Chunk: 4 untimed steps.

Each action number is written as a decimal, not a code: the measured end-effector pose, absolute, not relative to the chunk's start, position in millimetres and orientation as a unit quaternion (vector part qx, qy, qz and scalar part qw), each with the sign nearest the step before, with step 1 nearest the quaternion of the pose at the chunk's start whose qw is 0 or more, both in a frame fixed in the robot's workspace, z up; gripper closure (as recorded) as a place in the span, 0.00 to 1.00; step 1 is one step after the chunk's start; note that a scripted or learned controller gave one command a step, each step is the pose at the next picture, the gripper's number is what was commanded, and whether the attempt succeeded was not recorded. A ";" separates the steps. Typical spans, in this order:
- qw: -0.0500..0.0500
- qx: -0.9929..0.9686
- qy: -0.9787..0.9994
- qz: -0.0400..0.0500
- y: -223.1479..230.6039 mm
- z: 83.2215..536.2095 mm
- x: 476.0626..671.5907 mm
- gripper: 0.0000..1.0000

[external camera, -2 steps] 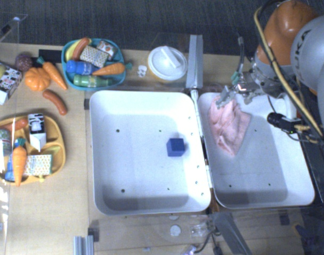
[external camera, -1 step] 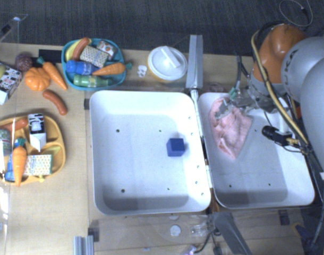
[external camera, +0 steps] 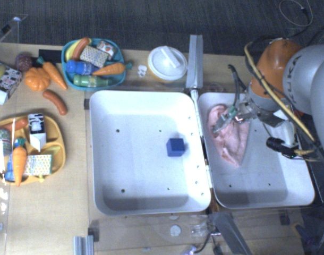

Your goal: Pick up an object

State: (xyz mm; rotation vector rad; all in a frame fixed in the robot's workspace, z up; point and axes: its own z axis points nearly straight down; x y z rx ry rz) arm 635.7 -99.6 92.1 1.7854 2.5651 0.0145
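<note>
Blue cube (external camera: pixel 176 146) in left bin (external camera: pixel 109 110) — gripper (external camera: pixel 229 117) at pink cloth (external camera: pixel 231 137)

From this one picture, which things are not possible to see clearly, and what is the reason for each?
- Gripper, camera view: its fingers blur into the pink cloth; whether it grips the cloth cannot be told.
- Pink cloth: its upper right part is covered by the gripper.
- Right bin: its right side is hidden under the arm.
- Small boxes in the yellow tray and blue bowl: print too small to read.
</note>
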 end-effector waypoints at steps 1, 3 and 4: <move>-0.003 0.543 0.840 -0.002 -96.0 91.1 668.3 0.00; 0.003 0.476 0.879 0.002 -71.0 186.4 670.3 1.00; 0.001 0.450 0.893 0.001 -63.0 186.9 663.9 1.00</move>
